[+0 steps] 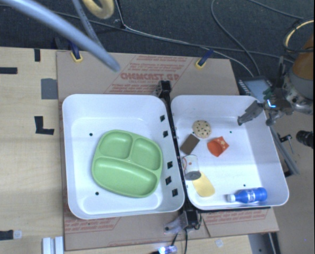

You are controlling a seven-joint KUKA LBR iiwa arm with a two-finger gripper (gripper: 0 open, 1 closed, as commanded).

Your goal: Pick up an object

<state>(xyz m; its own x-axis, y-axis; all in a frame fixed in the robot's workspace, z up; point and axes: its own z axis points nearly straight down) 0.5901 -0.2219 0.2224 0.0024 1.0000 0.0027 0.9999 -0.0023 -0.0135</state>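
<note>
Bench w/ two white bins; right bin [263, 157] holds red block [218, 146], cookie [202, 128], blue bottle [248, 196]. Gripper [259, 114] hovers at bin's upper-right rim, fingers spread, empty. Red block lies nearest, down-left of it.

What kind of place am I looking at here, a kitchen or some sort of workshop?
Most likely a robotics lab bench, not a kitchen. Two white bins sit clamped on a cardboard sheet, holding toy-like items such as a green divided plate and a blue bottle, with loose cables and a robot hand.
</note>
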